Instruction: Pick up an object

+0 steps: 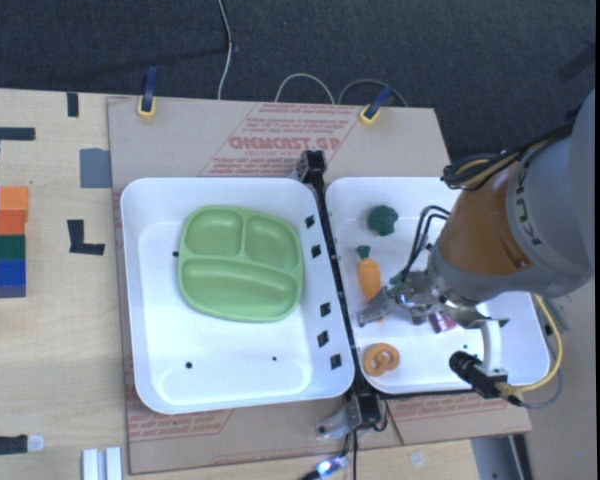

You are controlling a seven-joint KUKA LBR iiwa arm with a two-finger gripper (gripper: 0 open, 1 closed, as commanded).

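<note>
Small toy foods are seen scattered in the right-hand shallow white bin [520, 353]: an orange plastic carrot with a green top [368, 274] lies near the bin's left wall, a dark green broccoli-shaped piece [382, 219] sits farther back, and a tan ring-shaped pastry piece [381, 359] rests toward the near edge. A small purple object [441, 321] is partly hidden under the arm's wrist. The pincer [372, 311] is lowered over this bin, just right of the carrot and between it and the pastry piece; whether its fingers are apart or together cannot be told, and nothing is seen gripped. The grey arm with its orange band [485, 236] reaches in from the right. In the left-hand white bin [150, 358], a light green divided plastic plate [242, 264] is laid flat. Both bins are carried on a brown cardboard sheet [280, 143] on the wooden worktop [40, 368], where coloured blocks [2, 243] are stacked at the far left.
</note>
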